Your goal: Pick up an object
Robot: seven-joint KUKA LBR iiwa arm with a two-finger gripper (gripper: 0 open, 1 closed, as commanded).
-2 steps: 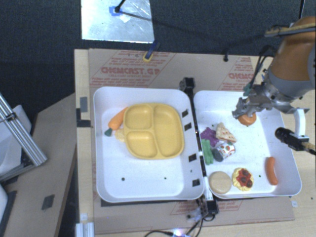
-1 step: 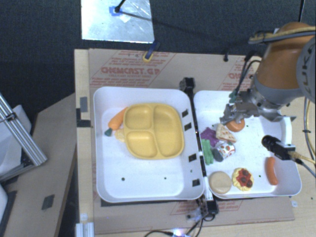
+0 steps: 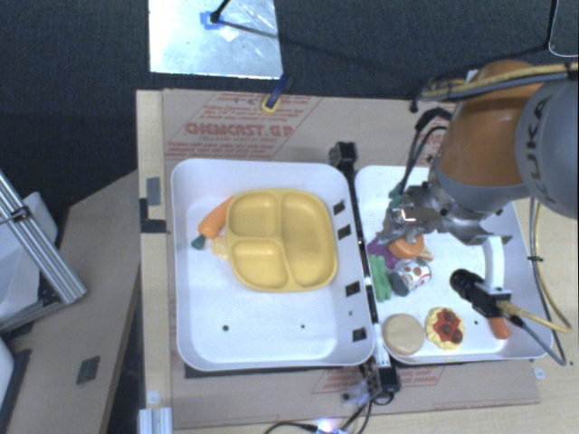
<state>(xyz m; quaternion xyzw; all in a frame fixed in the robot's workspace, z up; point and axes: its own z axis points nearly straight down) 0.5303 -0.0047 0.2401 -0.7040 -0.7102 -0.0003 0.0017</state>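
Note:
My gripper (image 3: 404,230) hangs low over the left part of the right bin (image 3: 375,193), with the grey and orange arm coming in from the right. Right below it lie a small orange piece (image 3: 413,246) and a purple toy (image 3: 384,252); whether it touches them cannot be told. Beside these are a green toy (image 3: 382,284) and a white cup with red marks (image 3: 413,277). Nearer the front edge sit a tan round bun (image 3: 403,333) and a red and yellow pizza toy (image 3: 444,326). A small orange thing (image 3: 499,326) lies at the front right.
The left bin (image 3: 194,333) holds a yellow divided plate (image 3: 276,238) with a toy carrot (image 3: 214,217) at its left side. A black divider with clips (image 3: 355,233) runs between the bins. A shiny metal sheet (image 3: 215,25) lies beyond the bench.

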